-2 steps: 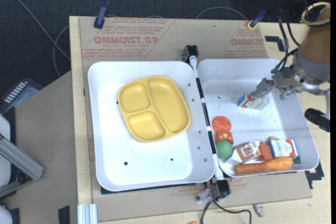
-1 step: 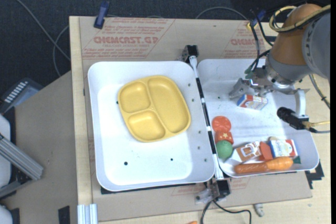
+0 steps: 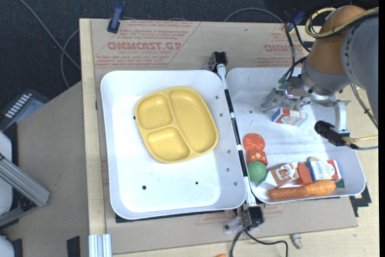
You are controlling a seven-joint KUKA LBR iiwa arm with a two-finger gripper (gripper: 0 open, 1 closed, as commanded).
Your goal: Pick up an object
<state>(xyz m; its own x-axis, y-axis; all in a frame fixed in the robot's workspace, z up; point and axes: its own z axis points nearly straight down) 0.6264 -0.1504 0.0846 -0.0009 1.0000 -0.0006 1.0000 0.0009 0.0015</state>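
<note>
Beside one yellow tray (image 3: 176,123), six items crowd the right bin (image 3: 346,153).

We look down from one fixed camera above the counter (image 3: 180,39), tilted at a slant so the far edge sits toward the top. From a moderate height we take in both white bins: the left bin (image 3: 120,129) and the right bin (image 3: 264,84). The arm (image 3: 337,45) enters from our right side, with dark floor surrounding the counter.
</note>
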